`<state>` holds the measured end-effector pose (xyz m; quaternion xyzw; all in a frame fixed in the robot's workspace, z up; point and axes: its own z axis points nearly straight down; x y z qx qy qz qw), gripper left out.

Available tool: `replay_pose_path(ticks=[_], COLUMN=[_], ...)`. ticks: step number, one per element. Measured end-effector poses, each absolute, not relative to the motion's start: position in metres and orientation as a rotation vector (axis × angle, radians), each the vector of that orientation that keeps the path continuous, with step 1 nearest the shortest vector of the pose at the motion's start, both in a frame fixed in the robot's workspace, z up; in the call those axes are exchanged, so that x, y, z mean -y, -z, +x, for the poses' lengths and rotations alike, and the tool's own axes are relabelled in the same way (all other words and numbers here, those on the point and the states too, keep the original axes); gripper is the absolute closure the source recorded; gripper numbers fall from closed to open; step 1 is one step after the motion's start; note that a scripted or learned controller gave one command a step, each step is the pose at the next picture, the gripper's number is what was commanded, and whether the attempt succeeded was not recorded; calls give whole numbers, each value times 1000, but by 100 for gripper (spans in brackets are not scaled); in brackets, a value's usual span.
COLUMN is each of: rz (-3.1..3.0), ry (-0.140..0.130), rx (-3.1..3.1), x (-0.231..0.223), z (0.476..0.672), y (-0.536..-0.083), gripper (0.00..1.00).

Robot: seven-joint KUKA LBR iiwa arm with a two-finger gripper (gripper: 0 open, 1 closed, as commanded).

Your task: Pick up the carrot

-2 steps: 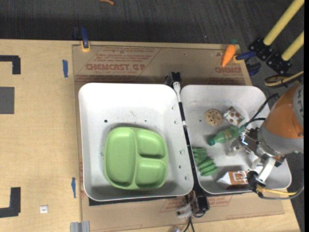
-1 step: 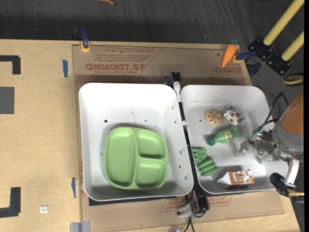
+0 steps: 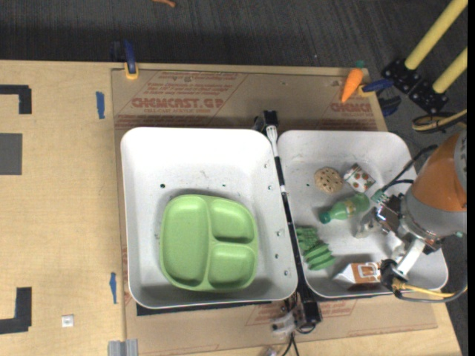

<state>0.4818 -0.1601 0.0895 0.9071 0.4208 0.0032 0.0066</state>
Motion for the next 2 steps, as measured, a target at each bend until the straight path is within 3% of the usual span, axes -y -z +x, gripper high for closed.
replay_pose_path(ticks=[1, 2], rz=[2503, 2661], ry=[-18, -13], rx=[-1903, -1640], x=[199, 140], z=[484, 483], y=[-89, -90], gripper=[0, 0])
